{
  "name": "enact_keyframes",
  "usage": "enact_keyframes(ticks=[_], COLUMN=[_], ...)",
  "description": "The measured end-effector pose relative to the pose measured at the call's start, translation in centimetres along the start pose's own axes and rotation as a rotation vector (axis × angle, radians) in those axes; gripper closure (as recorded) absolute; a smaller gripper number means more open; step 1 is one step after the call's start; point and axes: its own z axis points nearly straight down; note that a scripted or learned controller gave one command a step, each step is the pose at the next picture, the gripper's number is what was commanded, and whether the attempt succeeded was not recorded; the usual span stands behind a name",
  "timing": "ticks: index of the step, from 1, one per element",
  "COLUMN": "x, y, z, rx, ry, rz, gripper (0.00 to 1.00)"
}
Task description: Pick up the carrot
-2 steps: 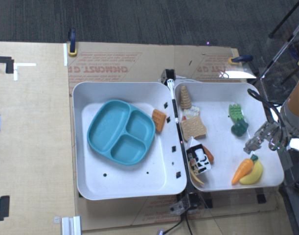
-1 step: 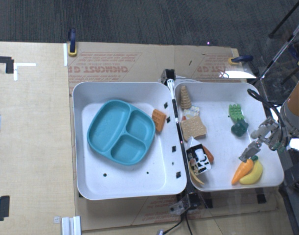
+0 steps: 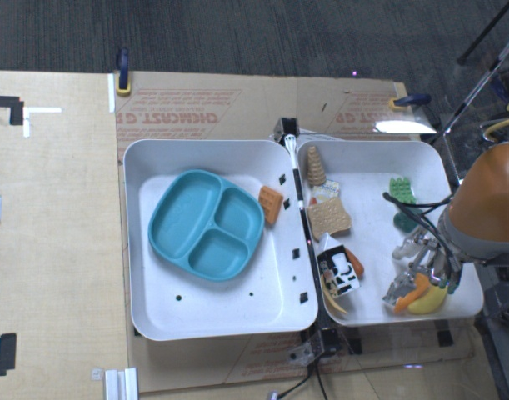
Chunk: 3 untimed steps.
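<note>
Right bin (image 3: 371,161): pincer (image 3: 411,286) lowered onto carrot (image 3: 414,291).

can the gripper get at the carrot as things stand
Probably yes. The gripper is already low over the carrot in the right bin's near corner. The carrot lies against a yellow toy and close to the bin wall, which could crowd the fingers.

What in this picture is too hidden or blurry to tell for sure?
- Gripper in the right bin: whether the jaws hold the carrot, too small and cluttered.
- Banana: partly covered by the gripper.
- Arm: cut off at the right edge.
</note>
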Motion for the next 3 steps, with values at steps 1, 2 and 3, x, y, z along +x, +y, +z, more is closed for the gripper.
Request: enact_keyframes(ticks=[1,2,3], x=[-0.3,-2.9,-2.9], y=[0.1,5.9,5.9], z=[-1.0,-4.5,-4.4], rx=[-0.002,-0.001,0.0], ry=[-0.007,-0.003,-0.002], rz=[0.001,-0.063,-0.062], gripper=[1.0,1.0,0.0])
